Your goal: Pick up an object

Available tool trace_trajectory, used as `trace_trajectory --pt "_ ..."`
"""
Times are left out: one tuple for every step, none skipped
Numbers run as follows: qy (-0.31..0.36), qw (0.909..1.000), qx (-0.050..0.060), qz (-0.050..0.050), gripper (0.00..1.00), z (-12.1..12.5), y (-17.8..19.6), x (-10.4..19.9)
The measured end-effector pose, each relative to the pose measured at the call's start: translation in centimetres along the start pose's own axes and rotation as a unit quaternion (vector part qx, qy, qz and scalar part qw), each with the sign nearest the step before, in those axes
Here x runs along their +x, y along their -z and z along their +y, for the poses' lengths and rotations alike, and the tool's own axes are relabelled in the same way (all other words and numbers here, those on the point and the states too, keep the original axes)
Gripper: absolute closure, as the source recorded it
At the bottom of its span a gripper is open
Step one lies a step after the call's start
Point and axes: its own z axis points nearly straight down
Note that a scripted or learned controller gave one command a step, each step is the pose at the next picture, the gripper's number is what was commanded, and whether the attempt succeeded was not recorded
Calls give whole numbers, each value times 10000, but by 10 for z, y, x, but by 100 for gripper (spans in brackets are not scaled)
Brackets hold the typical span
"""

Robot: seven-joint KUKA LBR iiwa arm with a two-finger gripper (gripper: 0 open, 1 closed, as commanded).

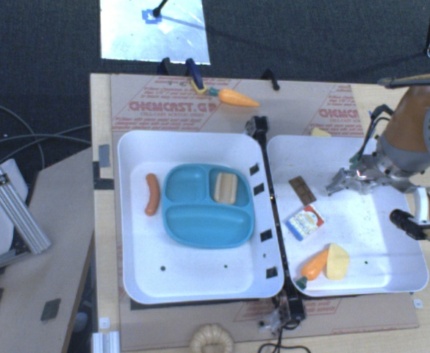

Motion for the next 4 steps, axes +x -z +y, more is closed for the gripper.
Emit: trace_trajectory --pt "0 10000 -28 -5 100 2 13 0" --pt "5 10000 -44 -9 100 3 78 -3" --pt "15 10000 -47 -11 100 1 142 0" --pt "18 10000 -20 -3 100 2 141 0"
